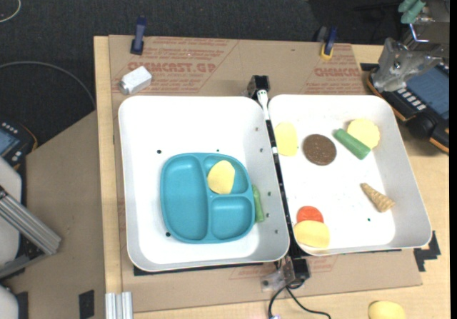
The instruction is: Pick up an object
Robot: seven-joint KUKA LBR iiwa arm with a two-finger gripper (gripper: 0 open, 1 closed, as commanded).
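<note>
Left bin: blue tray holding a yellow piece | right bin: yellow block, brown disc, green stick, cone | likely pick: cone, probably light, stiff, tapered; grasp across thick end | gripper state: cannot tell.

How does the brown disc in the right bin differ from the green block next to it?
The brown disc is round and dark; the green block is long, straight-edged and bright. The disc lies apart from other items; the block overlaps a yellow piece at its upper end. Both lie in the upper half of the right bin.
</note>
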